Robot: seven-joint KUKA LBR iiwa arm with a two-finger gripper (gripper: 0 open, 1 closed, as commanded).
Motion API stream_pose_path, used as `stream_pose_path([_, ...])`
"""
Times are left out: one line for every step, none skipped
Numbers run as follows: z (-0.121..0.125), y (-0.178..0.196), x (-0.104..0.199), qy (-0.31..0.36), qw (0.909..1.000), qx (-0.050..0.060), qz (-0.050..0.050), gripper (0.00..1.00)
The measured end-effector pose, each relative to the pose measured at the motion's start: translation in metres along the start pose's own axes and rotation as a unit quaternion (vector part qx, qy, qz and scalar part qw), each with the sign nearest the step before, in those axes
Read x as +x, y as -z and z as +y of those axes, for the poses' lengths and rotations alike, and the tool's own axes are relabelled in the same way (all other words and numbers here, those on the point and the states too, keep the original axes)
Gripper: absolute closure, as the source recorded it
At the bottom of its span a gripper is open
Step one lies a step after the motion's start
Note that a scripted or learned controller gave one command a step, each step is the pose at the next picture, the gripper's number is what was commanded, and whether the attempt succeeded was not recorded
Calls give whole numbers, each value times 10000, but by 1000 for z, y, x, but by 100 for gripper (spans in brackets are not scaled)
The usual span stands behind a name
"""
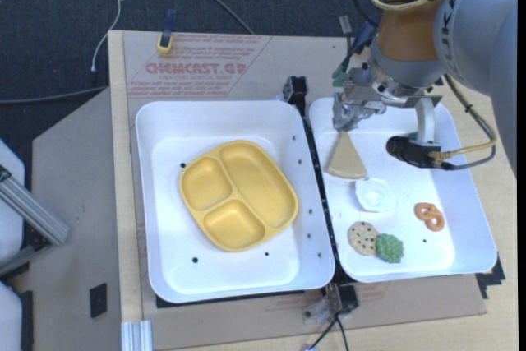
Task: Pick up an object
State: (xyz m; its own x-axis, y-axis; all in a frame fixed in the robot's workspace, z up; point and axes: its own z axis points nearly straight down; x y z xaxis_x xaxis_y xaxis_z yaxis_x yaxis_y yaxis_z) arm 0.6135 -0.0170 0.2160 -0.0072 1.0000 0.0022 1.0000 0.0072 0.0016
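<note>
While the tool (pixel 352 113) hangs upper right of centre, grip state indiscernible, its tip meets a flat tan wedge (pixel 348 158) in the right bin (pixel 472 210); a glossy yellow three-compartment tray (pixel 238 195) occupies the left bin (pixel 164 177).

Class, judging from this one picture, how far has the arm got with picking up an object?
Done: the gripper has reached the right bin, just above the tan wedge. In hand: nothing visibly held. Left: grasping and lifting; the wedge, cookie, pretzel and green piece all lie in the bin.
</note>
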Motion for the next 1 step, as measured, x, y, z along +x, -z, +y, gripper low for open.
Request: stream_pose_path([3, 13, 57, -2, 10000, -2, 3, 100])
